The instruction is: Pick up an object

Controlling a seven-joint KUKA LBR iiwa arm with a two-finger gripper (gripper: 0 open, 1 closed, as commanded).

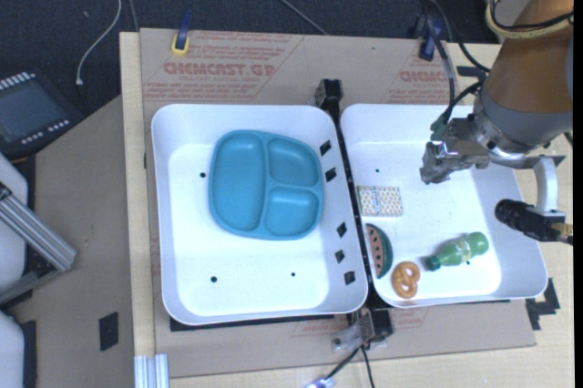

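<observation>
You see the blue divided plate (pixel 267 184) sitting in the left bin (pixel 182 268), with bare white floor open around it toward 6 o'clock. Past the shared rim, in the right bin (pixel 510 281), a patterned square packet (pixel 379 200) lies near the divider; at its 6 o'clock a watermelon slice (pixel 378 250) hugs that edge, with a pretzel (pixel 405 279) just beside it. The green bottle (pixel 458 251) lies at the pretzel's 2 o'clock. The gripper (pixel 439 169) hovers over bare floor at the packet's 2 o'clock; you cannot tell its finger state.
</observation>
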